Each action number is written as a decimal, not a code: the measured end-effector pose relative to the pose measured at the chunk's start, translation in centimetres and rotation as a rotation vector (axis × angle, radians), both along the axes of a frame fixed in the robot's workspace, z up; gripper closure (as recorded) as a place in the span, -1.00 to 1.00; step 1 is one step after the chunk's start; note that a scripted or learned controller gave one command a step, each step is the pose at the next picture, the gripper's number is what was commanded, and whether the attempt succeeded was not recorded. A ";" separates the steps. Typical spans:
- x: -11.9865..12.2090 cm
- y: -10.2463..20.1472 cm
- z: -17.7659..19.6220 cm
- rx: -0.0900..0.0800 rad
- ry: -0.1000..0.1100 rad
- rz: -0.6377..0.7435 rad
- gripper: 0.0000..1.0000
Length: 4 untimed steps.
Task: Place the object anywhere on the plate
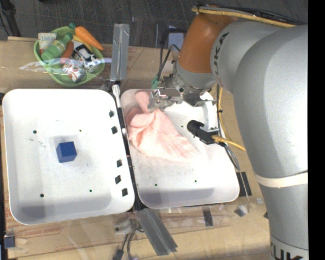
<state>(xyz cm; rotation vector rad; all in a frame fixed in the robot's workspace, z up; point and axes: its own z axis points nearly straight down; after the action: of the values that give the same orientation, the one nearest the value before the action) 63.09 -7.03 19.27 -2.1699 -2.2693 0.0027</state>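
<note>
A crumpled pink cloth (157, 134) lies in the right bin (206, 191), spread from its back left corner towards the middle. My gripper (160, 95) hangs over the cloth's upper end at the back of that bin, very close to the fabric or touching it. The wrist and the arm's orange band hide much of the gripper from above. A small blue cube (66, 151) sits alone in the left bin (21, 199), left of its middle.
A green bowl (69, 76) of toy food, with an orange carrot on top, stands behind the left bin. The big grey arm covers the right side of the view. A dark divider with clips runs between the two bins.
</note>
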 end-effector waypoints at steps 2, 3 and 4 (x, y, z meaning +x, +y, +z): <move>-2.2 5.0 4.8 0.001 0.002 0.415 1.00; -4.1 10.3 5.2 0.001 0.001 0.820 1.00; -5.7 14.1 4.5 0.003 0.002 1.226 1.00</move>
<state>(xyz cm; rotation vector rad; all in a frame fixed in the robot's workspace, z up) 57.40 7.07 23.75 -0.4691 -3.1026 0.0035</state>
